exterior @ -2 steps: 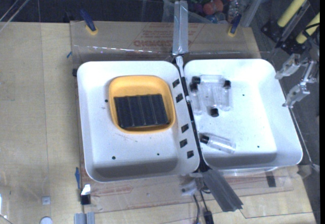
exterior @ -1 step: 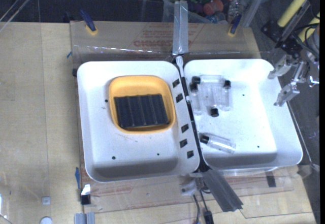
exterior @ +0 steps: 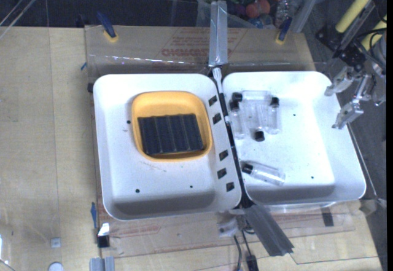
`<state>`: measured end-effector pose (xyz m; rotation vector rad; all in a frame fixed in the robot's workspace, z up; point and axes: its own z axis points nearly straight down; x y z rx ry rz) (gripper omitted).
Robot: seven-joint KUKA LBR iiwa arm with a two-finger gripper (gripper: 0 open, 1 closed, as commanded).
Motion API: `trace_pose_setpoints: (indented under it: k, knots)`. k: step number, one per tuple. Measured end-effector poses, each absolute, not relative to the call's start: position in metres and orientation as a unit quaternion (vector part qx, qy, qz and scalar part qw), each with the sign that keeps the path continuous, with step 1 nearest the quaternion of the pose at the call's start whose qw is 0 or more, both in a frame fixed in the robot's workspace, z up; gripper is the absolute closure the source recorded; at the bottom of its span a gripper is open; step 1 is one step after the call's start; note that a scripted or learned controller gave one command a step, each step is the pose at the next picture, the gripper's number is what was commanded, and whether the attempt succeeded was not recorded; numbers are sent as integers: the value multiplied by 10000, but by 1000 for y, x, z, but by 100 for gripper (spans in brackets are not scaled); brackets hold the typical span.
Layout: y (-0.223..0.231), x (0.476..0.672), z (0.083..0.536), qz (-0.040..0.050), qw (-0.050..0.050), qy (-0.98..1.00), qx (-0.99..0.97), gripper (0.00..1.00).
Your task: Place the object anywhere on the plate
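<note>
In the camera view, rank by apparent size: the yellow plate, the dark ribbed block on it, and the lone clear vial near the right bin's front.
1. Yellow square plate
2. Dark ribbed rectangular block
3. Clear plastic vial with black cap

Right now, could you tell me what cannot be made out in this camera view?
- Clear objects in the right bin: transparent, outlines and count unclear.
- Gripper: small at the right edge; finger state unreadable.
- Dark ridged thing on the yellow plate: too blurred to identify.
</note>
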<state>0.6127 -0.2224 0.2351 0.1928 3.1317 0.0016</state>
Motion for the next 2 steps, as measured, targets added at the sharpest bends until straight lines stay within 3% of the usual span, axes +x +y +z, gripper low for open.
trace_pose_setpoints:
  k: [2]
  knots:
    - [-221, 618, 244, -7, 43, 9999, 120, 0]
